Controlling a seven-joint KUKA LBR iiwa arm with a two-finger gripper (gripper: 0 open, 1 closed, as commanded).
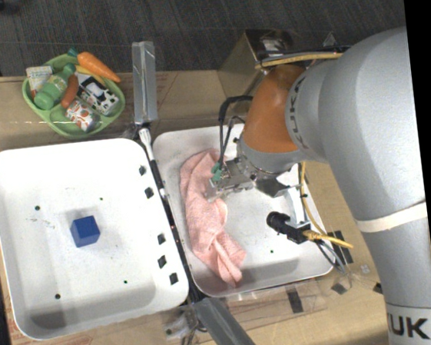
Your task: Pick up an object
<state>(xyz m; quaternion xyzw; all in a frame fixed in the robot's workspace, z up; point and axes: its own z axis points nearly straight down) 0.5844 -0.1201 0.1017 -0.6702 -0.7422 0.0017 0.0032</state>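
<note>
A crumpled pink cloth [207, 217] lies along the left side of the right bin [285, 272]. A blue cube [85, 230] sits alone in the left bin [23, 251]. My gripper [219, 181] reaches in from the right and sits low over the cloth's upper right edge, touching or nearly touching the fabric. The wrist hides the fingertips.
A green bowl [38, 111] of toy vegetables and small packages stands beyond the left bin, at the back left. A metal divider [143, 83] runs between the bins. My large grey arm covers the right side of the bench.
</note>
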